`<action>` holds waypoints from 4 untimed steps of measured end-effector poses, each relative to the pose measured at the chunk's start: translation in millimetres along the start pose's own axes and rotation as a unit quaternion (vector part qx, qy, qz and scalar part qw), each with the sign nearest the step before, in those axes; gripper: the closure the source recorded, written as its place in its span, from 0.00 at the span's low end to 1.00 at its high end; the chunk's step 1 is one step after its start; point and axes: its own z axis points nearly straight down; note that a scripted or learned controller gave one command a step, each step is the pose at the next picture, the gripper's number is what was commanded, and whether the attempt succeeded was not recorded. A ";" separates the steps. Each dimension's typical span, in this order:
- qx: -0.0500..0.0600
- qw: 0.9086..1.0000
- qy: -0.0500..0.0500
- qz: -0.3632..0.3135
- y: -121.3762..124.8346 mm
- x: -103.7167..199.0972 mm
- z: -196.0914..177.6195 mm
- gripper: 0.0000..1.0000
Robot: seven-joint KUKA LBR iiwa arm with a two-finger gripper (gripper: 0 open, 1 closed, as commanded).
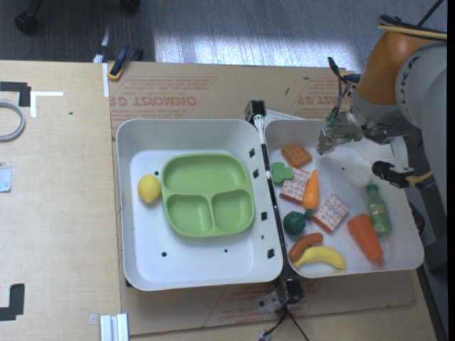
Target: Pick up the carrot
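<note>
- In the right bin lie two carrots: a small one mid-bin, a larger one by the right wall.
- One banana, one sausage, one bottle nearby.
- Gripper hovers above the far side; its opening cannot be told, nothing visibly held.

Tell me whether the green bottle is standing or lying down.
Lying down. The green bottle rests on its side on the right bin's floor, cap toward the far wall, beside the large carrot.

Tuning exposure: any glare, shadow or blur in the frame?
Camera view: bright light patch on the floor up top; white right bin near washed out; soft shadow beside the green plate; carrot sharp; claw slightly soft.
</note>
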 end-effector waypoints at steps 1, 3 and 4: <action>0.000 1.000 0.000 0.000 0.0 0.0 0.0 0.00; -0.003 0.996 -0.007 -0.084 -50.0 44.9 7.9 0.00; -0.001 0.997 -0.003 -0.083 -50.5 47.9 0.3 1.00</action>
